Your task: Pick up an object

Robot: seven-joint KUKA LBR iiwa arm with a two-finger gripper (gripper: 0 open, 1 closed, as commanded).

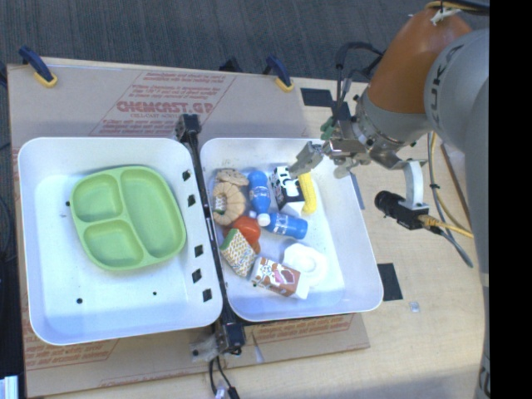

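From the fixed overhead camera, the grey arm is reaching in from the right of the frame, and its claw [309,155] is hanging over the upper part of the right bin [353,260], just above the yellow corn cob [309,193] and the small black-and-white box [288,184]. Whether it is released or clenched I cannot tell — the tips are blurring into the clutter below, and nothing is visibly sitting between them.

The things to pick from are lying heaped in the middle of that bin: a blue bottle [259,191] beside a pale bagel-like piece [227,199], a second blue bottle with a white cap [285,224] lying on its side, a red piece [247,229], a patterned pouch [238,252], a red carton [277,276] and a white cup [304,260] toward the lower edge. The left bin [41,306] is carrying a green divided plate [127,217].

The corn cob is looking like the nearest candidate — probably light, stiff plastic, smooth and rounded, so likely to roll or slip. Taking it across its narrow middle seems safest, though the box pressed against its left side is leaving little room for a finger.
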